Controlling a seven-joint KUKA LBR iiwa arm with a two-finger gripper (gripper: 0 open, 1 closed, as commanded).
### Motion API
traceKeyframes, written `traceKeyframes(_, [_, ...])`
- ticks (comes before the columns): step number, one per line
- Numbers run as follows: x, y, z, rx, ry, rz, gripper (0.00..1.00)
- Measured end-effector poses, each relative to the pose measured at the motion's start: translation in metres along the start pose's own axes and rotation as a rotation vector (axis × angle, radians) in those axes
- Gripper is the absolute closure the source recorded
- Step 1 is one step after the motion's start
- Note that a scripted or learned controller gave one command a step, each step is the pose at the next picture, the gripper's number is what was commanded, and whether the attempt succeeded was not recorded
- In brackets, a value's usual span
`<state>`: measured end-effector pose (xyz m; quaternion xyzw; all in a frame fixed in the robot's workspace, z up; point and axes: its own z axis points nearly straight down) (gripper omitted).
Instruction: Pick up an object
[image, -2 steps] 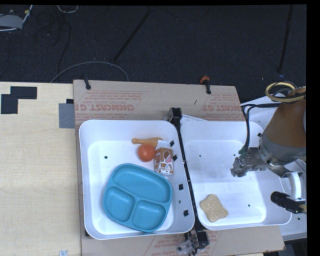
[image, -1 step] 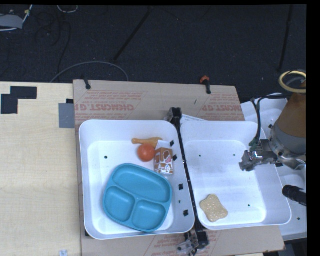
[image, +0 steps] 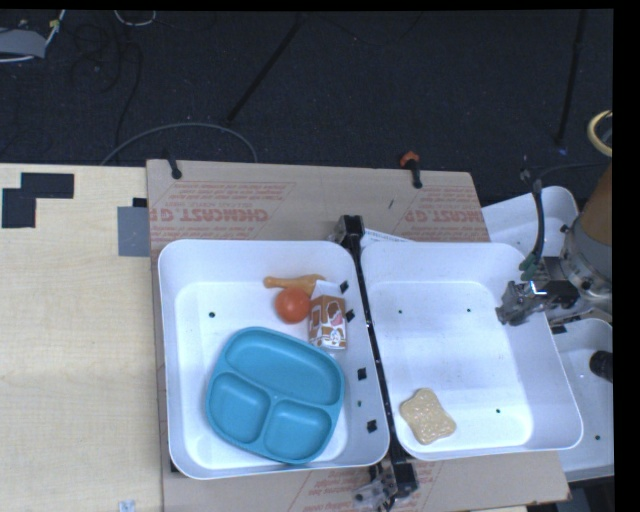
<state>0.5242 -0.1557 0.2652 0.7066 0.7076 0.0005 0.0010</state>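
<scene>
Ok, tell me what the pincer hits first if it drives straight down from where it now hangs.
Probably bare floor of the right bin, near its right wall. The pincer hangs over that edge, well away from the beige sponge-like piece. Height is hard to judge from this slanted view.

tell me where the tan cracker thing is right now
The tan cracker lies in the right bin, near its front-left corner, close to the divider between the two bins and well apart from the claw at the bin's right rim.

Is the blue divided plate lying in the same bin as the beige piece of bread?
No, the blue divided plate lies in the left bin, while the beige bread piece lies in the right bin.
</scene>
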Motion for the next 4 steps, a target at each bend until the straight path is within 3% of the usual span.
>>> traceKeyframes(1, [0.051, 0.0, 0.016, 0.006, 0.003, -0.002, 1.0])
traceKeyframes(4, [0.213, -0.018, 0.018, 0.008, 0.003, -0.004, 1.0])
